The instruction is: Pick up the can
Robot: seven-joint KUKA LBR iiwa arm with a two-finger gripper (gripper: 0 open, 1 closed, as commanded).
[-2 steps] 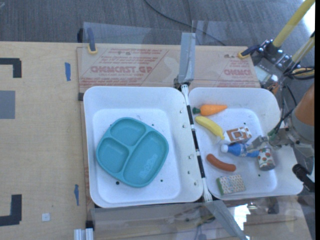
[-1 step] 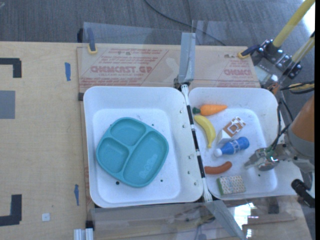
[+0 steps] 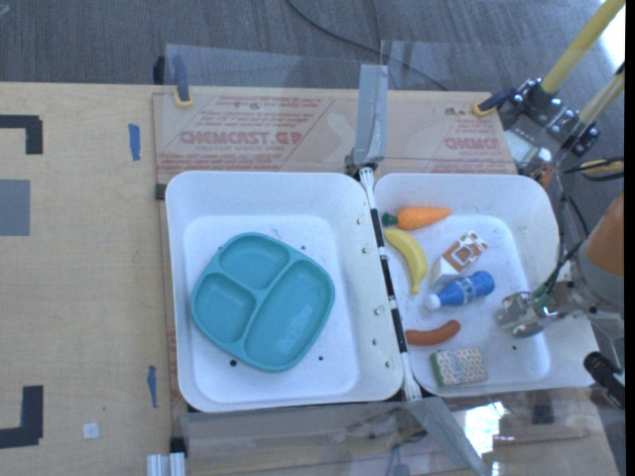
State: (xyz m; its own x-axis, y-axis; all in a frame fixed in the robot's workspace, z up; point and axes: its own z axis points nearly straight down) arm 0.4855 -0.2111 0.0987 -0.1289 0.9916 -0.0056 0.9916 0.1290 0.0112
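The can [image 3: 458,365] lies on its side near the front edge of the right bin [image 3: 531,198]; its label is speckled green and beige. My gripper [image 3: 518,315] hangs over the right part of that bin, reaching in from the right. It is up and to the right of the can, a short gap away and not touching it. Nothing shows held at its tip.
Also in the right bin are a carrot [image 3: 422,216], a banana [image 3: 408,254], a small white and orange carton [image 3: 463,252], a blue bottle [image 3: 462,291] and a sausage [image 3: 433,334] just left of the can. A teal divided plate [image 3: 263,300] lies in the left bin [image 3: 189,201].
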